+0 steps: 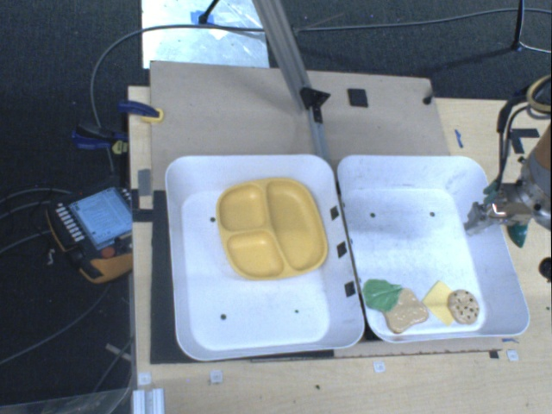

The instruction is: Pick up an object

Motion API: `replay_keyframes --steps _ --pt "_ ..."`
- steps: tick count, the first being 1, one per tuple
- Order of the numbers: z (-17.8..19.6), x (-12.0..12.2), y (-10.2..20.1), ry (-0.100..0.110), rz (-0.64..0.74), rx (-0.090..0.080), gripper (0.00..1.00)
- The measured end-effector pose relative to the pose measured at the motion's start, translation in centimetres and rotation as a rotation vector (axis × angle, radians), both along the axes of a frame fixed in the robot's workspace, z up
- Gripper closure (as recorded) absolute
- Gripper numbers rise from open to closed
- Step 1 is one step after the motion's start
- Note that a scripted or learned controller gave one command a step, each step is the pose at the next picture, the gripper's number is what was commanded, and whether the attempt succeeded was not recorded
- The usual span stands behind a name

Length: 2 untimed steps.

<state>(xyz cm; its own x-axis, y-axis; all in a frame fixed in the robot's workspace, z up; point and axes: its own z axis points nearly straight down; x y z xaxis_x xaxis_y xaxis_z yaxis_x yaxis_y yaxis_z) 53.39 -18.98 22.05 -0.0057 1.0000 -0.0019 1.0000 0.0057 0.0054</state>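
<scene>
Several small toy foods lie in the near corner of the right bin: a green leafy piece, a tan bread-shaped piece, a yellow cheese wedge and a round speckled cookie. A yellow divided plate rests in the left bin. My gripper hovers over the right rim of the right bin, well behind the toy foods and apart from them. Nothing is visibly held in it.
A grey pole slants from the top down to the gap between the bins. Blue and yellow clamps sit at the bench's left edge. A handheld device with cables lies on the floor to the left.
</scene>
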Motion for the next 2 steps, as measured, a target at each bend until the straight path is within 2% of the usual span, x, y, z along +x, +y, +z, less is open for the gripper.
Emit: replay_keyframes --steps 1,2 --pt "1.1 1.5 5.1 0.001 0.005 0.002 1.00" --pt "1.4 4.3 10.5 0.000 0.006 0.003 1.00"
